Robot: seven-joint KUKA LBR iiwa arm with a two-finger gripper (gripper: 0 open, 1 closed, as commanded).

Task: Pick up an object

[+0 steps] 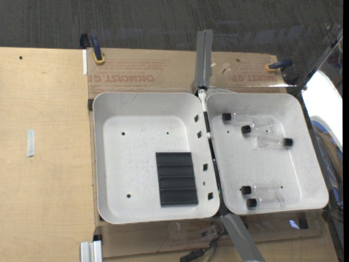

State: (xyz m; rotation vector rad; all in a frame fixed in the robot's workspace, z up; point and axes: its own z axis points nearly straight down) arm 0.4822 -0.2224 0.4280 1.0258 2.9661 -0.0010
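Dark carpet runs behind a plywood bench (43, 146) topped with a sheet of printed cardboard (147, 75), clamped at its far corners. On that cardboard sit two shallow white bins, and the metal divider post (204, 59) that rises where they meet serves as landmark.

Left of the post, the left bin (109, 113) holds one thing: a flat black ribbed block (176, 178), lying near the bin's front right part, long side running front to back. It looks rigid and moderately heavy, with matte grooves that should resist slipping; a grasp across its narrow width, near the middle, seems soundest.

Right of the post, the right bin (305, 146) holds several small clear vials with black caps: three near the back (260, 131), two near the front (260, 195). These look light, smooth and prone to rolling, possibly brittle; pinching across the body close to the cap seems best.

Whether the arm's end effector is released or clenched cannot be told.
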